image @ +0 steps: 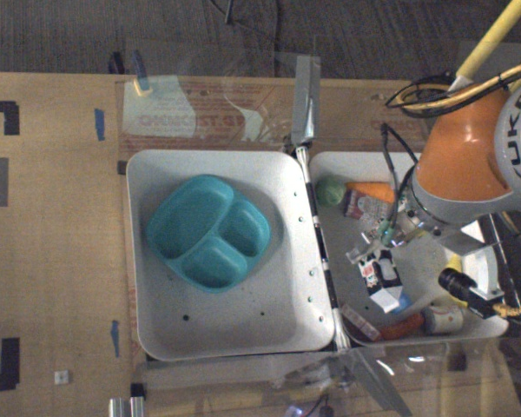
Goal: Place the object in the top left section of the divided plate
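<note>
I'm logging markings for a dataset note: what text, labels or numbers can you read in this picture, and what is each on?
"KU": on the arm, at the right edge, cut off there.
Faint print on the clear sheet above the left bin: too blurred to read.
Labels on the small packets in the right bin: too small to read.

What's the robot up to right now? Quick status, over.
Gripper low over right bin clutter. Teal divided plate waiting in left bin. Nothing blocking it.
</note>
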